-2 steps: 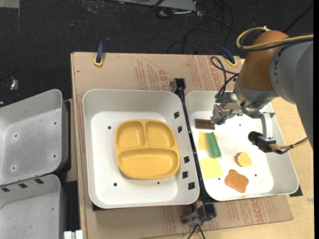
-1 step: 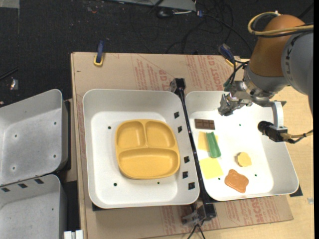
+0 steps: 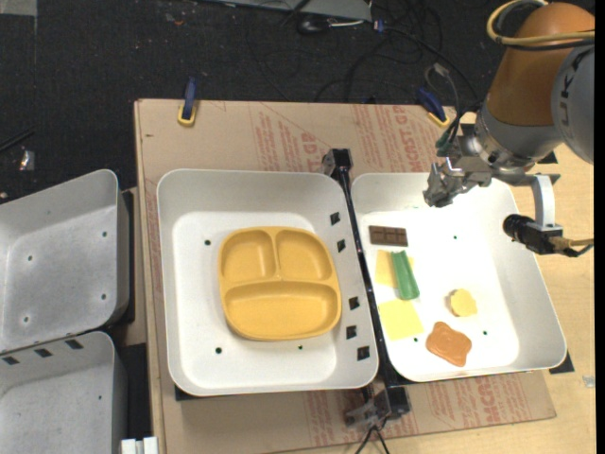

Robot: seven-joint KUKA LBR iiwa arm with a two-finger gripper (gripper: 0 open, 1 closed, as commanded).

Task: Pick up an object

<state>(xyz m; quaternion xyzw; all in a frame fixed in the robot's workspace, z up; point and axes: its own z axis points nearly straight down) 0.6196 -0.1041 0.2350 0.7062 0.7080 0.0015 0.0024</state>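
The right bin (image 3: 529, 296) holds several small items: a brown chocolate bar (image 3: 388, 236) at its upper left, a green stick (image 3: 405, 275) lying over a pale yellow slab (image 3: 385, 269), a yellow square (image 3: 400, 319), a small yellow round piece (image 3: 462, 303) and an orange toast-shaped piece (image 3: 448, 343). My gripper (image 3: 440, 192) hangs over the far edge of the right bin, up and to the right of the chocolate bar, with nothing seen between its fingers.
The left bin (image 3: 184, 282) holds a yellow divided plate (image 3: 280, 283). A black divider (image 3: 352, 253) runs between the bins. Blue clamps (image 3: 188, 102) sit at the bench's far edge. White bin lids (image 3: 57, 244) lie off to the left.
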